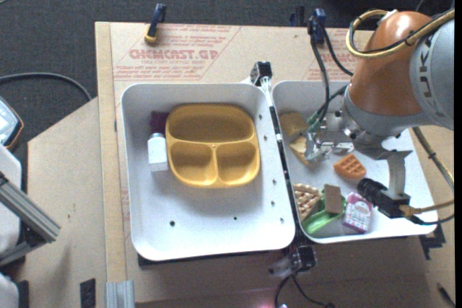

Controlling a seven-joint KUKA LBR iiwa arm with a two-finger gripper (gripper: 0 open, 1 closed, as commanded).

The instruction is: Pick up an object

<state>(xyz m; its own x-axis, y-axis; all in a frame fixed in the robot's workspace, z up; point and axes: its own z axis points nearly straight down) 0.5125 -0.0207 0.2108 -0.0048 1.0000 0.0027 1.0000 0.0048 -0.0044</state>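
A: What sits in the left bin [137,177]?

B: A yellow divided plate [212,144], with a small white bottle [157,152] touching its left edge. None of that looks disturbed.

A: And the right bin [404,227]?

B: Most of the small things lie there: a pale piece [294,128] near the divider, an orange waffle [350,167], a green pod [317,221] and a pink carton [358,213] near the front. The gripper [315,148] is down beside the pale piece.

A: Has it got anything?

B: I cannot tell; its tips are too small to read. I'd judge the pickup not yet done, lifting still ahead.
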